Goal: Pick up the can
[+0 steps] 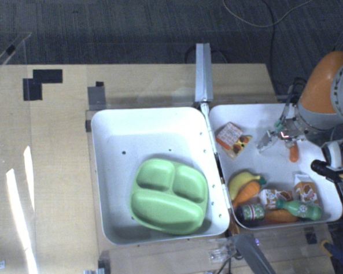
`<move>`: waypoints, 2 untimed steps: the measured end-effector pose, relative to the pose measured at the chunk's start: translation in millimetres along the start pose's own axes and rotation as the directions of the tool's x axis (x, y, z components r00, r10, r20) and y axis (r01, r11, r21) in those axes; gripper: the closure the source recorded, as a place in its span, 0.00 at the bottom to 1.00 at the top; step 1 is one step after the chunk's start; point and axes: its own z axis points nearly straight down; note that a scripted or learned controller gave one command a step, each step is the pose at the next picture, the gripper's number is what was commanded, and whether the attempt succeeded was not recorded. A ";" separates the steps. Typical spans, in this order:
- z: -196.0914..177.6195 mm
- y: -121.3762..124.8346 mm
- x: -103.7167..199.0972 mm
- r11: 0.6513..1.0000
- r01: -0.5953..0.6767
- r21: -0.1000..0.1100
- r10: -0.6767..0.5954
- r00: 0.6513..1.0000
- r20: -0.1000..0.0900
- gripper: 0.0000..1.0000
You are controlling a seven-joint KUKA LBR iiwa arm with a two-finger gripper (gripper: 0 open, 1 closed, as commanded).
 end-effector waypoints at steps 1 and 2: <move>1.1 54.3 -6.1 0.997 -0.071 0.044 0.072 0.997 -0.025 0.00; -1.4 0.8 39.0 1.000 0.030 0.001 -0.030 1.000 0.007 0.00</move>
